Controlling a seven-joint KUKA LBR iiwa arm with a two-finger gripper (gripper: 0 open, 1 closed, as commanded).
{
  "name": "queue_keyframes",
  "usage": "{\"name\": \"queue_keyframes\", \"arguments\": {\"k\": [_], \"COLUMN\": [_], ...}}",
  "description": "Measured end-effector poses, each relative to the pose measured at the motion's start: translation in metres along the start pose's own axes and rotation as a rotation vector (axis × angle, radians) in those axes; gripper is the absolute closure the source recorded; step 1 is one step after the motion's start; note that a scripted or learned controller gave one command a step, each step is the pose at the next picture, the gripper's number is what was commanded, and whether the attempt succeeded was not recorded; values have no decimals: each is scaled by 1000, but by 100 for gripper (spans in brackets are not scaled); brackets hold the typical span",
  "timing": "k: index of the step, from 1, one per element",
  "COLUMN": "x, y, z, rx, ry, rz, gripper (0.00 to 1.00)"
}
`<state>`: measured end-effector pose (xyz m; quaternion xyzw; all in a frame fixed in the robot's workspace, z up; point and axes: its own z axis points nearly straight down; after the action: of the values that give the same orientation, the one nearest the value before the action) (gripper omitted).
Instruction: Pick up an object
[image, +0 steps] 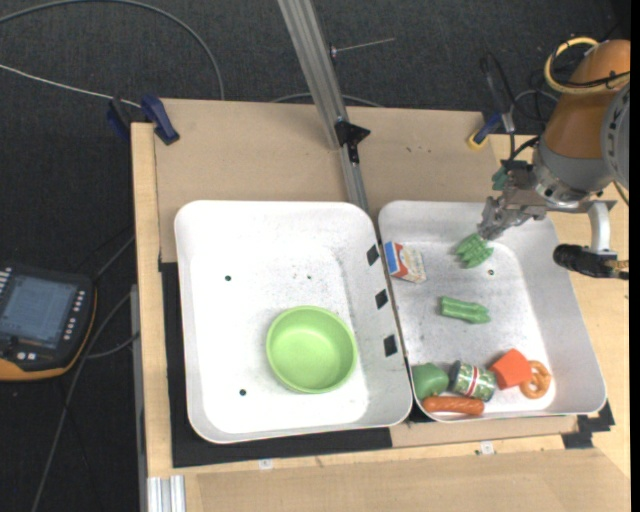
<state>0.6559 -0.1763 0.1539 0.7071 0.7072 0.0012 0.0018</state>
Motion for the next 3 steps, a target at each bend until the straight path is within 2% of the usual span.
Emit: {"name": "queue_keyframes", "arguments": {"k": [1,2,3], "x": [6,6,56], "y": [9,10,-1], "z": [-56,-83,-73], "rx": [-2,1,4], "ry": [0,0,2], "rz": [-1,0,-3], "gripper": [100,100,100]}}
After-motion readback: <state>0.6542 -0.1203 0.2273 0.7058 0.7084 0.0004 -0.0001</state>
